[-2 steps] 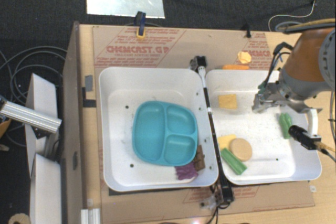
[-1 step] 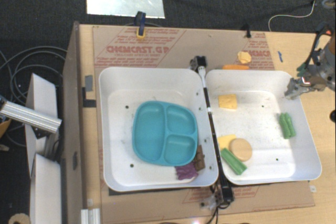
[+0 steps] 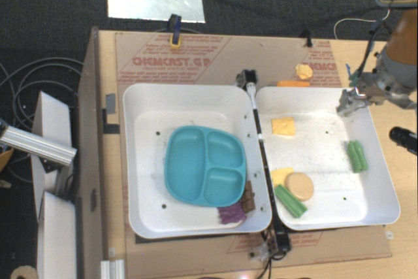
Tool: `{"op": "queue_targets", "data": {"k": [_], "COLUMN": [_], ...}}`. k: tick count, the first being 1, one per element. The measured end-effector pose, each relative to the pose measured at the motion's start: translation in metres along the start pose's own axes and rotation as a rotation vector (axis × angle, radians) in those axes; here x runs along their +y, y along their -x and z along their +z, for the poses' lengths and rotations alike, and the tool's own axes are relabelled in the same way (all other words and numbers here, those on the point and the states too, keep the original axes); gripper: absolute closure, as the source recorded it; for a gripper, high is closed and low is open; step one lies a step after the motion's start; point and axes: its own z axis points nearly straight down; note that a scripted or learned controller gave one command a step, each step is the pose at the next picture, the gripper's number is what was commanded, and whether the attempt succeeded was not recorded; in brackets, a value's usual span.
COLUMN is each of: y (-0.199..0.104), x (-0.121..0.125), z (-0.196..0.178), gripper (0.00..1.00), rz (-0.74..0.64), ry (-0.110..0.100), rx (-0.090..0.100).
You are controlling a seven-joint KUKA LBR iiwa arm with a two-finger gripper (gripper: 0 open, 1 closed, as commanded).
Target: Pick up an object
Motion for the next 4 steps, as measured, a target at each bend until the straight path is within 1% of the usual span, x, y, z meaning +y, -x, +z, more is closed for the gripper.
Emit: {"op": "queue_targets", "data": {"k": [1, 2, 3, 4], "y": [-0.035, -0.088, -0.084, -0.075], "x": [0.045, 0.02, 0.022, 0.051], "z": [-0.006, 0.047, 0.044, 0.141], "gripper": [1.0, 1.0, 0.0, 0.0], "rz": [-0.003, -0.002, 0.002, 0.001], "ry": [0.002, -0.008, -0.002, -0.006], "rx": [0.001, 0.004, 0.001, 0.0]}}
